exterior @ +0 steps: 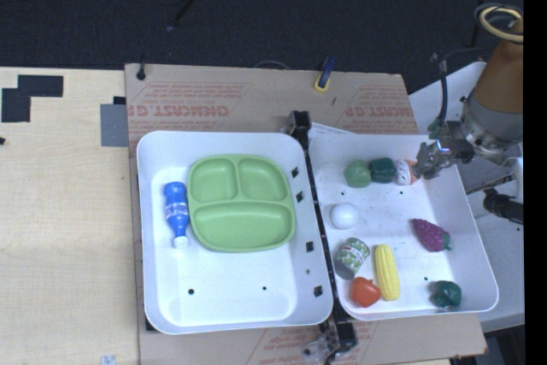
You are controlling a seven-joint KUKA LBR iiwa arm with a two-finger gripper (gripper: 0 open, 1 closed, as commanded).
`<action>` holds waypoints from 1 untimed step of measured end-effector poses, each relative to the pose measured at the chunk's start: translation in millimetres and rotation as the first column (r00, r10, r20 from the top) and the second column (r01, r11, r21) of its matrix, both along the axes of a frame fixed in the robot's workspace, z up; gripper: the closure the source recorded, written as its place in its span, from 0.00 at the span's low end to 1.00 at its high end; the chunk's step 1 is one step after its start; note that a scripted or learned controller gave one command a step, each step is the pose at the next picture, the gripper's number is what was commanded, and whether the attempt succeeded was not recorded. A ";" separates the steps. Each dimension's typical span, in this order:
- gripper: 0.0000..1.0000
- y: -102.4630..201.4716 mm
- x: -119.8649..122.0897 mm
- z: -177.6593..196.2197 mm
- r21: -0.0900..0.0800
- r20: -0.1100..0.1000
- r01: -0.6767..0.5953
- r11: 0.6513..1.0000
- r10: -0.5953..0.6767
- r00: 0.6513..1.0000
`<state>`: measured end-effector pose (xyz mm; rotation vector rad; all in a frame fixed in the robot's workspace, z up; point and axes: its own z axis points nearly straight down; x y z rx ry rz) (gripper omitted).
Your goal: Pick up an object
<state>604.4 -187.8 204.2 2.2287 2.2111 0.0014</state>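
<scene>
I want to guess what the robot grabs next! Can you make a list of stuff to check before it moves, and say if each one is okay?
1. Gripper over the right bin, where the toys are: ok, it hangs at the upper right rim.
2. Nothing in the gripper yet: cannot tell, it is too small and blurry.
3. A toy close by: ok, the dark green toy lies just left of it.
4. Room around that toy: not ok, the light green ball touches it.
5. Easier picks: ok, the white ball and purple toy lie alone.
6. Corn: not ok, crowded by the red toy.
</scene>
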 end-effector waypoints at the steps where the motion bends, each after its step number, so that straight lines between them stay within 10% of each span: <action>1: 1.00 -2.3 -0.2 24.7 0.001 -0.001 -0.002 1.000 0.002 1.000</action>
